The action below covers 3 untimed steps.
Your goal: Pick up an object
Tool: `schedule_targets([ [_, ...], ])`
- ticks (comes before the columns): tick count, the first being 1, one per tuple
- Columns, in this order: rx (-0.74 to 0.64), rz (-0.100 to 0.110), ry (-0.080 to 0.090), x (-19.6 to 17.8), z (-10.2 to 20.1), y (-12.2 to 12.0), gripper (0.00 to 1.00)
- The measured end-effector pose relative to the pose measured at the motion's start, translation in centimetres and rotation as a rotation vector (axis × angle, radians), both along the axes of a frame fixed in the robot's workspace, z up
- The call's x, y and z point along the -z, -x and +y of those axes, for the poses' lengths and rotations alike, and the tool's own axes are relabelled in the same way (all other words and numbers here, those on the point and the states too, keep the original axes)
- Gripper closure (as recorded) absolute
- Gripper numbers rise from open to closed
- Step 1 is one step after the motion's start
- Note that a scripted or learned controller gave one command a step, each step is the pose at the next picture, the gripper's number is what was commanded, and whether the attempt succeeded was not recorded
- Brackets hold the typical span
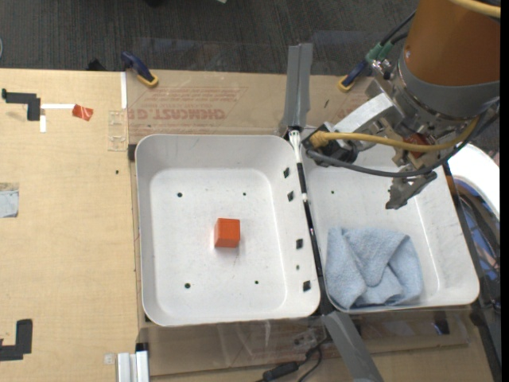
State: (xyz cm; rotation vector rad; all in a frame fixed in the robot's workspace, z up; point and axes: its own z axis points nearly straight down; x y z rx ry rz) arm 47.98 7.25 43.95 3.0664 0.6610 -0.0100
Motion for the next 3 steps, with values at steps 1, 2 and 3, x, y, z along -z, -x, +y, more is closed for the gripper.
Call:
schedule_targets([
  [1, -0.175, 0.003, -0.001, 8.1, 7.5, -3.1, 0.0],
  [2, -0.027, -0.001, 0.001, 0.0, 5.9, -1.6, 0.0],
  [3, 0.226, -0.005, 0.003, 0.0, 9.2, -1.3, 0.0],
])
